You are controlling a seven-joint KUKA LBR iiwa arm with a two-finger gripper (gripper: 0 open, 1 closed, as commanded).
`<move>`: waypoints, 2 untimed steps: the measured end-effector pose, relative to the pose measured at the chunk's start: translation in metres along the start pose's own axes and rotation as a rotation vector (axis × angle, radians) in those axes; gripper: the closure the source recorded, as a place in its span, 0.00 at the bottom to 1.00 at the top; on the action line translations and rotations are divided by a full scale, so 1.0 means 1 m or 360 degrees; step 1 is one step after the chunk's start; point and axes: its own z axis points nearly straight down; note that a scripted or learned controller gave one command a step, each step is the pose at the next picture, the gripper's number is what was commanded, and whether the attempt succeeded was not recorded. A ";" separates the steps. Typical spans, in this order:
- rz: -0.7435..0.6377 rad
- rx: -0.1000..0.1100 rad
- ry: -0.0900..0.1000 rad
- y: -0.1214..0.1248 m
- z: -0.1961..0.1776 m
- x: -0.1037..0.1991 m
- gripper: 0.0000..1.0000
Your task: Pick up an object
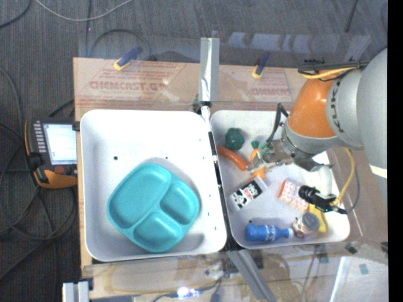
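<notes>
Orange carrot (234, 158) — lying diagonally, gripper (263, 158) beside

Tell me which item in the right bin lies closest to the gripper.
The orange carrot-like piece, slanting along the right bin's left side, just left of the gripper. The green lump, cow-print carton and blue bottle lie farther off.

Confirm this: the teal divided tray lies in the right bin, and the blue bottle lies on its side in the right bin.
Wrong on the tray. The camera view shows the teal divided tray in the left bin; the blue bottle does lie on its side in the right bin.
</notes>
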 end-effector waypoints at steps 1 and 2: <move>0.0000 0.0005 0.0003 -0.001 -0.008 0.000 1.00; 0.0260 0.0025 0.0001 0.058 -0.124 0.048 1.00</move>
